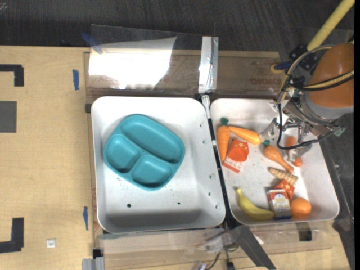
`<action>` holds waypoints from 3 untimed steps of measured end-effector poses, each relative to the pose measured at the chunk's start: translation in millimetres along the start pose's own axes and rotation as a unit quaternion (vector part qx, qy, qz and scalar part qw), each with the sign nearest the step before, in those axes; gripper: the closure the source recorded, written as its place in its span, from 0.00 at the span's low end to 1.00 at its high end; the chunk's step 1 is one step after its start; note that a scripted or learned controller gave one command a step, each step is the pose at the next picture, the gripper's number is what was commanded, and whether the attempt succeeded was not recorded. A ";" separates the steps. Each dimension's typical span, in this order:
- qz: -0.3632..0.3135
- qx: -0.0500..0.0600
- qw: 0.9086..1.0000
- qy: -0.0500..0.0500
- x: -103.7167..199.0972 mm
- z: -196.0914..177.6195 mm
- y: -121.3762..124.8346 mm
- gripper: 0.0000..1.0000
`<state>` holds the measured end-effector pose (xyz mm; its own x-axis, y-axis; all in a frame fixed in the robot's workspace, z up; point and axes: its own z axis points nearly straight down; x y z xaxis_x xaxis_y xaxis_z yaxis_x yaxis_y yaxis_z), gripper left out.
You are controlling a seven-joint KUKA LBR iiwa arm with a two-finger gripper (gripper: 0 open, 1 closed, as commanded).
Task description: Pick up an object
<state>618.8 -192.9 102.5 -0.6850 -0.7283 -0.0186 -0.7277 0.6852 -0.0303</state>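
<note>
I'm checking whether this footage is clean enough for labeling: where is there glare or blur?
In the camera view, strong glare whitens the clear sheet behind the left bin; the teal tray and the banana look reasonably sharp, with soft shadows; the gripper over the right bin is cluttered by cables and slightly smeared, so its details are hard to read.

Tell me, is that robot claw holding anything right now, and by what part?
It cannot be told. The gripper hangs low in the right bin, just above a carrot, but cables and metal parts hide whether anything sits in it.
</note>
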 end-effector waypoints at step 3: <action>0.044 -0.006 0.999 0.000 -24.2 -2.4 71.5 1.00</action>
<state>583.2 -126.3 103.3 -0.7457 -0.6659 -0.0206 -0.6657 0.7460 -0.0169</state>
